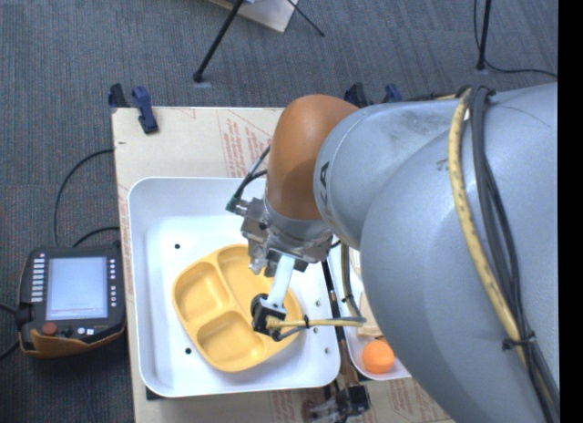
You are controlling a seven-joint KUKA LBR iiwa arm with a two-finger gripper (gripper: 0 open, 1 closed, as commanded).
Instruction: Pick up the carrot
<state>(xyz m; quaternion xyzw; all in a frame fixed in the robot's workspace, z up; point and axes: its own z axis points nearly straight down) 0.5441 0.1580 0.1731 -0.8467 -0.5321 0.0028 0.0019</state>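
Arm of grey metal with an orange band [428,230] over a yellow divided plastic tray [196,289]

We see the arm reaching in from three o'clock and covering most of the right half of the view. Its end effector [271,262] hangs above the tray's three o'clock edge, inside the shallow white left bin [150,275]. We cannot tell whether it is released or clenched, because the wrist hides it from above. The tray lies flat near the middle of that bin.

A small orange rounded thing [378,355], which we take for the carrot though the arm partly hides its shape, lies in the shallow white right bin [363,374]. It sits between four and five o'clock from the end effector, well apart from it.

Both bins rest on a pale brown board tabletop [200,134], with a blue clamp [143,107] at its eleven o'clock corner. At nine o'clock a grey handheld control pendant with a pale screen [73,298] lies on the grey carpet floor [55,47]. At twelve o'clock a thin black tripod leg [228,25] slants across the carpet.
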